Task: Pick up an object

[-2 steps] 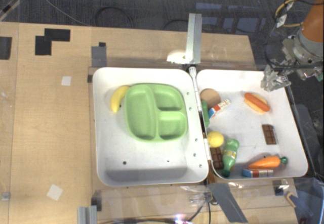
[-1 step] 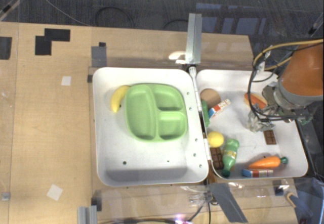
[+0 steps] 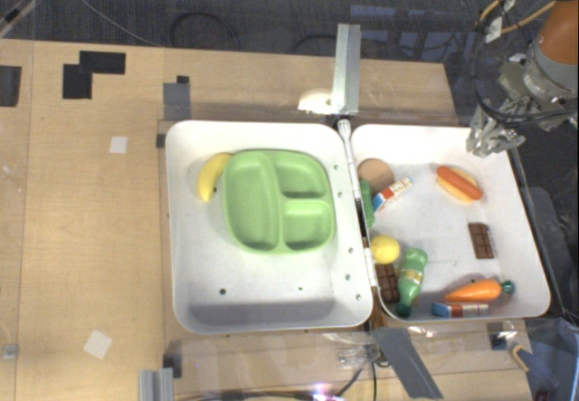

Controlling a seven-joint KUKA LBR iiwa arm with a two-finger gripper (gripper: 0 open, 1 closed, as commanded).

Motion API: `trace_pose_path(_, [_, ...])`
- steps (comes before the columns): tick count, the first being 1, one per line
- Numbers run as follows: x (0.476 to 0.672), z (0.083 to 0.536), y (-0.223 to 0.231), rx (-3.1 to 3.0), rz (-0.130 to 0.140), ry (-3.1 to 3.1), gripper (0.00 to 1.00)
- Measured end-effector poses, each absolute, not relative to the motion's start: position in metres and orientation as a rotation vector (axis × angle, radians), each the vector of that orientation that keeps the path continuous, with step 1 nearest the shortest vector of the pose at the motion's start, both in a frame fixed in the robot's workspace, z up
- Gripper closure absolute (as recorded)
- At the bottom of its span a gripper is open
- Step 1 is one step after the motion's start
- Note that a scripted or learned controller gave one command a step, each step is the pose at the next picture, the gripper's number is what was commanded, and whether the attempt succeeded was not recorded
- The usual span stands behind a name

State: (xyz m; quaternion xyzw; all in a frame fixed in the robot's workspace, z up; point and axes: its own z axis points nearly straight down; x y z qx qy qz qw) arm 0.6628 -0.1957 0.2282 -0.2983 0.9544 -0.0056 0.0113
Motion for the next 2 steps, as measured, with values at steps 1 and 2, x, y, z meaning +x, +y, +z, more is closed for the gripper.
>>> trace_pose_path(1, [0.672,0.104,-0.199,-0.766,-0.008,3.031,1.00])
trace_pose_path(2, [0.639,0.202,-0.206,-1.644,-0.014,2.663,1.00])
